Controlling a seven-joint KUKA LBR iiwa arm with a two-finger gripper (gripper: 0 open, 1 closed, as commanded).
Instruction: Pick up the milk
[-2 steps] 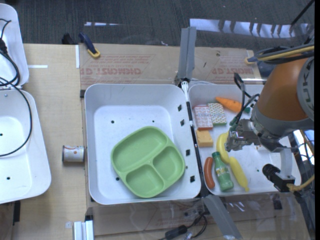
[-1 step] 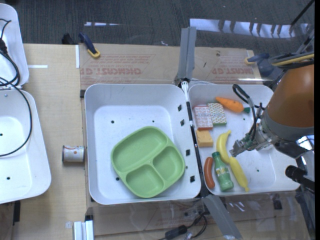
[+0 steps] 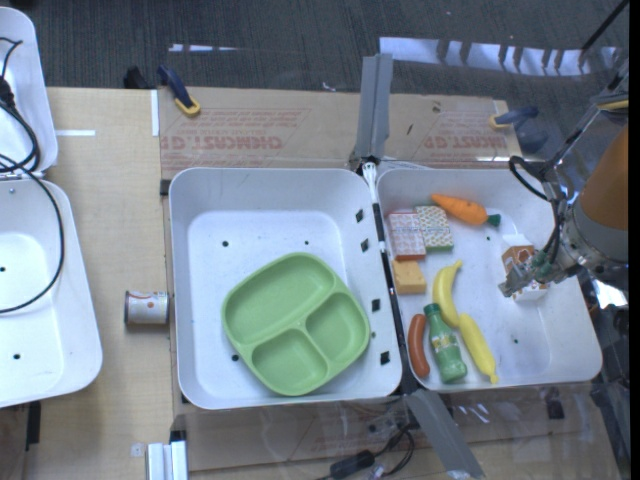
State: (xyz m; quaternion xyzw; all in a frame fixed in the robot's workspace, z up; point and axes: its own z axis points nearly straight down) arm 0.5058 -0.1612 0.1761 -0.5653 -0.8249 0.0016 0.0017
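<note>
At the right of the frame, the gripper [image 3: 527, 278] sits against the small milk carton [image 3: 519, 262] in the right bin [image 3: 560, 363]; I can't tell its grip, so a glancing close could tip the carton.

Both white bins [image 3: 190, 268] look like smooth, slightly glossy plastic, with a soft sheen along their rims. In the left one, the green divided plate [image 3: 296, 323] is matt plastic. Beside the plate, in the right bin, the green bottle [image 3: 446, 344] shines like glossy plastic, the two bananas [image 3: 462, 320] and the carrot [image 3: 463, 209] look like smooth moulded plastic, and the milk [image 3: 520, 265] has a printed, carton-like paper look. The table [image 3: 110, 138] is pale wood, matt, partly covered by brown printed cardboard [image 3: 260, 128]. The floor [image 3: 300, 18] beyond looks like dark, rough carpet.
</note>
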